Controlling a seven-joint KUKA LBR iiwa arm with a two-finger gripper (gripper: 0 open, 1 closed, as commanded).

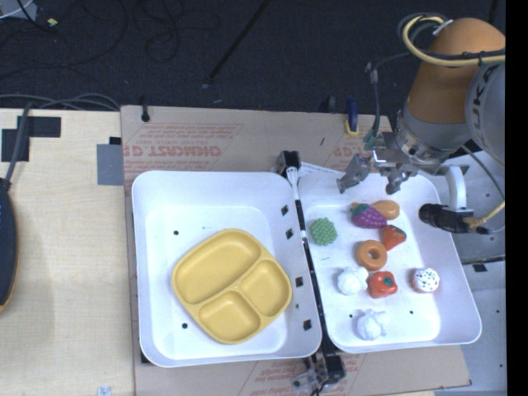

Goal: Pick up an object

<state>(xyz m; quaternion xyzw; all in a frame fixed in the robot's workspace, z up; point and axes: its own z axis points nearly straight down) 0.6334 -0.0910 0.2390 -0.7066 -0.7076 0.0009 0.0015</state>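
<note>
Gripper (370, 180): fingers spread apart, holding nothing, just above the purple grapes (368, 215).
Grapes: right bin (462, 320), far end, touching an orange bun (386, 209).
Handling: likely light, hard, slippery plastic; grasp across the narrow middle.

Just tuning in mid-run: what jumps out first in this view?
The yellow divided tray dominates the left bin, lying alone there. The right bin holds a scatter of small toy foods, including a green one, an orange ring and a purple piece. The gripper hovers over that bin's far edge, fingers spread.
</note>
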